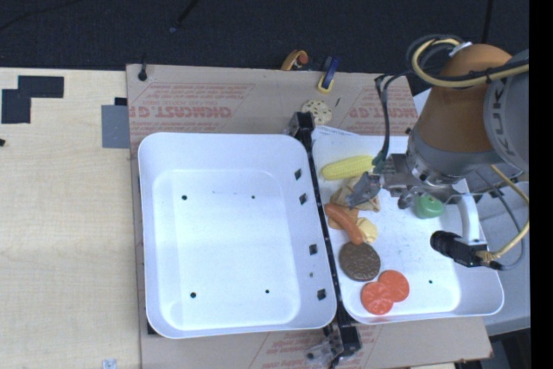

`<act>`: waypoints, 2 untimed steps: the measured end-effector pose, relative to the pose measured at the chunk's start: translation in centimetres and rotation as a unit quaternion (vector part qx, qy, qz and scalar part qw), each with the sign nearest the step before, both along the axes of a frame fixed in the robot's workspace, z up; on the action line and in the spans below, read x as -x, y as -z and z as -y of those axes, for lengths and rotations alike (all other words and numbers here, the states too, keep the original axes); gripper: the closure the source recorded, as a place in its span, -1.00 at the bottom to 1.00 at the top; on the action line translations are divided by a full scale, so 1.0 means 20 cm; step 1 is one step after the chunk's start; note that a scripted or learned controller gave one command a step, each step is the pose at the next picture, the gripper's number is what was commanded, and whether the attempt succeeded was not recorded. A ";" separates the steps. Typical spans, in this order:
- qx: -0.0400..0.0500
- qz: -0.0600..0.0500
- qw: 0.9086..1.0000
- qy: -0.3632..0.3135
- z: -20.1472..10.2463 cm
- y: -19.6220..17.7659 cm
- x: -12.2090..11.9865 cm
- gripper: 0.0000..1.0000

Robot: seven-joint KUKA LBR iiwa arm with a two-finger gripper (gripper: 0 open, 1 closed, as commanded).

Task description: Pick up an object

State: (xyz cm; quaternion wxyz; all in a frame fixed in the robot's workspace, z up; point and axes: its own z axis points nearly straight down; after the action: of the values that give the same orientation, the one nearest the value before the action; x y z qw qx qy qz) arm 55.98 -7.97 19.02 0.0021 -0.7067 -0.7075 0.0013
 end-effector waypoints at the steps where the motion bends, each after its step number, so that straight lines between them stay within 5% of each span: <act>1: 0.000 -0.003 1.000 0.000 0.06 0.42 -0.06 -1.00; 2: 0.001 0.003 1.000 0.000 0.07 0.52 -0.43 -1.00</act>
State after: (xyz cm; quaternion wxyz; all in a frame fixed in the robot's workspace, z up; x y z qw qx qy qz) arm 64.58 -9.36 8.71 -0.0011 -0.7068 -0.7074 -0.0004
